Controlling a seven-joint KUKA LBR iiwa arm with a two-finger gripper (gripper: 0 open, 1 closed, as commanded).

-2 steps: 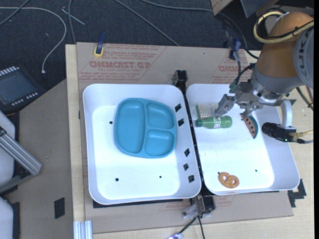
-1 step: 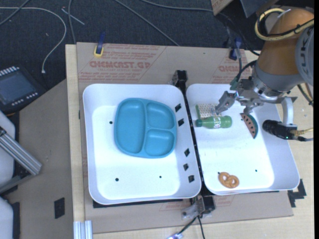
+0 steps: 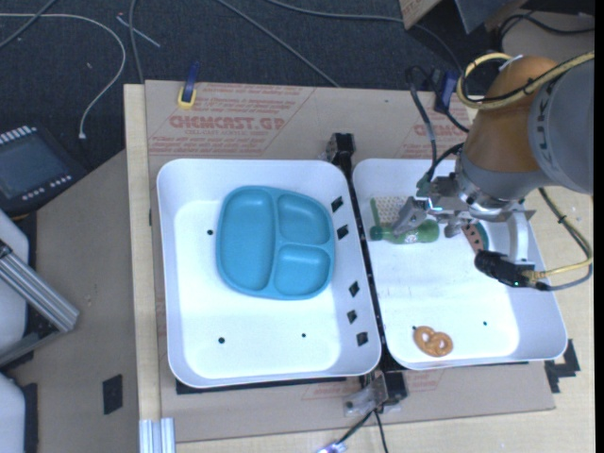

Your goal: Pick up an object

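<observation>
In the right bin point(image 3: 491, 310) a green object point(image 3: 401, 235) lies near the left wall, towards the back. My gripper point(image 3: 421, 217) hangs low directly over the green object's right end, and the view does not settle whether it touches it. A small brown pretzel point(image 3: 432, 341) rests near the right bin's front edge. A blue divided plate point(image 3: 276, 242) sits in the left bin point(image 3: 189, 300).
The grey arm with its orange band point(image 3: 514, 88) covers the right bin's back right part. A black connector with a yellow cable point(image 3: 505, 268) hangs off the wrist over the bin. A ridge with black clips point(image 3: 354, 281) separates the two bins.
</observation>
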